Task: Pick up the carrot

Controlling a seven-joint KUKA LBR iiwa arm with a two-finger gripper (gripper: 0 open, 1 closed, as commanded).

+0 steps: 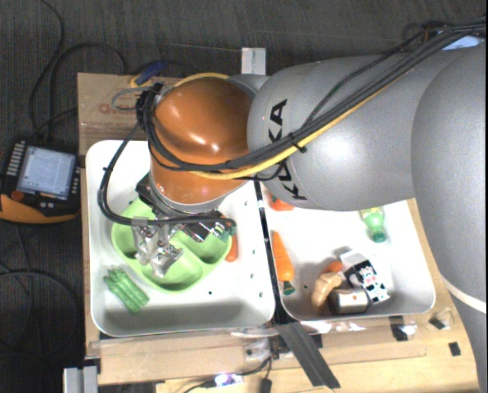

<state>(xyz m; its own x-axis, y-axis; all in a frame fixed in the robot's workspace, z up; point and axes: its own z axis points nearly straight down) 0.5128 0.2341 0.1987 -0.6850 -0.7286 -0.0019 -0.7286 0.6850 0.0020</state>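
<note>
The carrot (282,255) is an orange stick with a small green top. It lies in the right bin (408,305), close along the left wall, pointing away from me. My gripper (159,250) hangs in the left bin (228,305), over a green divided plate (191,275). It is a good way left of the carrot, with the bin walls between them. A small orange piece (232,248) sits at the plate's right edge; what it is cannot be made out.
A green ridged vegetable (125,291) lies at the left bin's front left. The right bin also holds a green bottle (376,223), a tan piece (325,286), a black-and-white toy (367,277) and a brown block (349,301). The arm's bulk covers the bins' rear.
</note>
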